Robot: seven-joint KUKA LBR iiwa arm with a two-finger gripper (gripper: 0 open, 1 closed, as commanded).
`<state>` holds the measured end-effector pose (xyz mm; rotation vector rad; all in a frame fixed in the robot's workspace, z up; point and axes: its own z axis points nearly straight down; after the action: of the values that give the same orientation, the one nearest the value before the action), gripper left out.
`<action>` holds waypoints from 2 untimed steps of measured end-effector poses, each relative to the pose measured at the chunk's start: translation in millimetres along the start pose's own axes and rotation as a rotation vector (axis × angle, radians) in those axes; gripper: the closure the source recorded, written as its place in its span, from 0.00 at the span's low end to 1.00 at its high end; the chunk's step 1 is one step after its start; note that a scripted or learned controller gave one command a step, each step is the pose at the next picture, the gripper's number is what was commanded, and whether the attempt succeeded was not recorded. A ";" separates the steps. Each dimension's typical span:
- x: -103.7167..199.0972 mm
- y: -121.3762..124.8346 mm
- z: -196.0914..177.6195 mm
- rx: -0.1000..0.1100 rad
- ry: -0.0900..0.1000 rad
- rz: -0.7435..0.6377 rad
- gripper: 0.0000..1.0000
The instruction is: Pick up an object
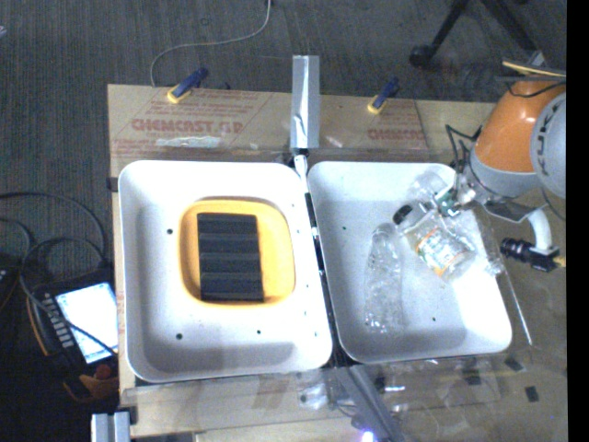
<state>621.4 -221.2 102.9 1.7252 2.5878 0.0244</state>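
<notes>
Dark grey carpet lay around the counter (138, 122), a brown sheet with red lettering that carried two shallow white bins side by side. Two clamps with yellow and blue handles (187, 85) gripped its far edge, and cables ran across the floor at the left.

Inside the left bin (147, 339) sat a yellow tray (189, 247) holding a black ribbed block (230, 256). Inside the right bin (479, 325) lay a crumpled clear plastic bottle (384, 279) near the middle, and toward the far right corner a clear plastic packet (440, 247) with orange and green contents, with a small black piece (402, 215) just beside it.

From the right the grey arm with its orange band (515, 136) reached over the right bin's far right corner. Its claw (448, 203) sat low among the clear plastic, close above the packet. Whether the claw was apart or together could not be told, as clear wrapping and glare blurred it, and no object could be seen held in it.
</notes>
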 end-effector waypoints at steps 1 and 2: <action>2.4 -5.7 -0.4 -0.002 -0.005 -0.056 0.00; 3.5 -3.4 -10.0 -0.006 -0.003 -0.057 1.00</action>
<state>616.6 -219.1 112.8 1.6473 2.6308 0.0279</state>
